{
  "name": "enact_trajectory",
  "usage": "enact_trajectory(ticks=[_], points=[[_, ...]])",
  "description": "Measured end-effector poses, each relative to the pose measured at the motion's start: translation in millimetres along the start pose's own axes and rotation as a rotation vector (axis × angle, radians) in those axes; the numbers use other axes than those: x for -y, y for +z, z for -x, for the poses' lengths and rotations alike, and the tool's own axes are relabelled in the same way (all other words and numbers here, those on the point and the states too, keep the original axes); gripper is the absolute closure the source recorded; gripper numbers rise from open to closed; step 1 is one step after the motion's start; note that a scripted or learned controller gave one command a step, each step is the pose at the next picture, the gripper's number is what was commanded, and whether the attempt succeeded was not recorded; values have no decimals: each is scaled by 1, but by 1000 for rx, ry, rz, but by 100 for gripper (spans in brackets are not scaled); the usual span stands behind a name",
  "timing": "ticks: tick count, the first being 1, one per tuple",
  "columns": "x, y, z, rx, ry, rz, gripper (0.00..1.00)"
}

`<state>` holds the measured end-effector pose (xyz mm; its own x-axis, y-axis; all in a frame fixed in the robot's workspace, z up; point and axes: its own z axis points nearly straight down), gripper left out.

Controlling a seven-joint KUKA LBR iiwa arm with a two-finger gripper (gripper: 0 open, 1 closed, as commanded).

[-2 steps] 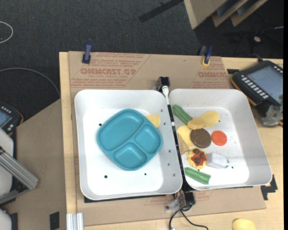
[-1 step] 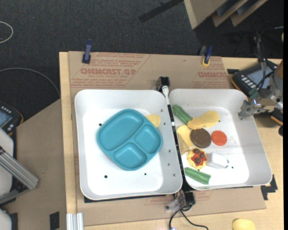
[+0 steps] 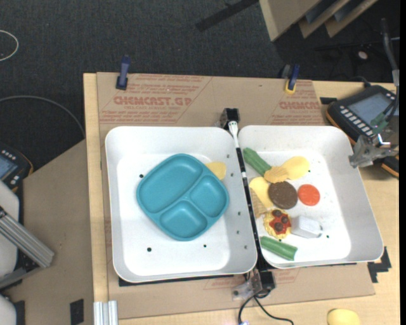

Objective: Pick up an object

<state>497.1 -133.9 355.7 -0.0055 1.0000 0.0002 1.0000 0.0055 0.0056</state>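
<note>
Item: my hand [image 3: 366,151] is hovering over the right bin's [image 3: 355,251] outer rim; apart or together, I cannot tell.
Item: pickable toy foods are lying loose in that bin, the orange disc [image 3: 309,195] nearest me and the brown disc [image 3: 282,194] just beside it.
Item: the left bin [image 3: 127,254] is carrying a teal plate [image 3: 183,196].

- Floor [image 3: 127,32]: dark carpet, with thin pale cable loops at upper left.
- Tabletop [image 3: 393,254]: light wood, overlaid by a brown cardboard sheet [image 3: 190,95] printed in red.
- Two clamps, blue [image 3: 122,73] and [image 3: 291,77], grip the sheet's far edge.
- Wooden furniture [image 3: 311,16] stands at top right.
- Lighting even.
</note>
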Motion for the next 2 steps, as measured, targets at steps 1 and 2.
enact_trajectory(ticks=[1, 2], points=[[21, 59, 85, 1, 15, -12, 100], [-12, 144, 90, -2, 6, -11, 100]])
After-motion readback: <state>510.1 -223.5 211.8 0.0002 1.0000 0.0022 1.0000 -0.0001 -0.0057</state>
